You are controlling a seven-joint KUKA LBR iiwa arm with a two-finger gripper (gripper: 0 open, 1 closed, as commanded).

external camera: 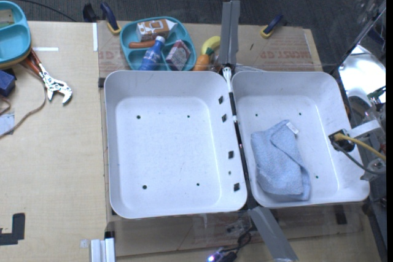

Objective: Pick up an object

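A crumpled light blue cloth point(280, 159) lies in the right bin point(325, 95), toward its front and a little left of centre. A small white tag sticks out at the cloth's top edge. The left bin point(163, 144) sits beside it, and the two share a hinged middle wall.
Behind the left bin sits a teal divided tray point(158, 43) of small items, with a yellow banana point(210, 46) and an orange piece point(202, 62) next to it. A grey post point(229, 27) rises between the bins. A wrench point(52, 86) lies far left. A hose fitting point(344, 141) overhangs the right bin's right rim.
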